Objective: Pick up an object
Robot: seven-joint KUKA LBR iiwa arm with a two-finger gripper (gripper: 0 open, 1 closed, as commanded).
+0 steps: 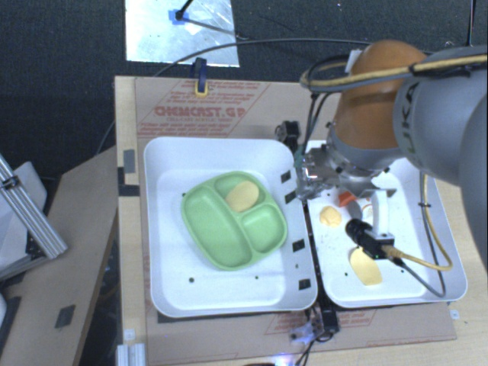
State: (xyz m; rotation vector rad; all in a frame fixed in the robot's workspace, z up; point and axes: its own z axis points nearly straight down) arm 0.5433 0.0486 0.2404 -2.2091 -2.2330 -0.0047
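The grey arm with its orange band reaches in from the right over the right bin (438, 273). Its gripper (306, 180) hangs low at that bin's left wall, by the divide between the two bins. Just right of the gripper lie a small pale yellow piece (329, 216) and a small orange-red piece (347, 199), partly hidden under the wrist. A larger yellow piece (367, 268) lies nearer the bin's front. In the left bin (171, 280) a green divided plate (221, 231) holds a yellow lump (243, 196) in its upper compartment.
Black clips sit along the wall between the bins. A cardboard sheet (206, 109) lies under the bins, with a blue clamp (200, 75) at its far edge. A yellow cable loops over the right bin's front.
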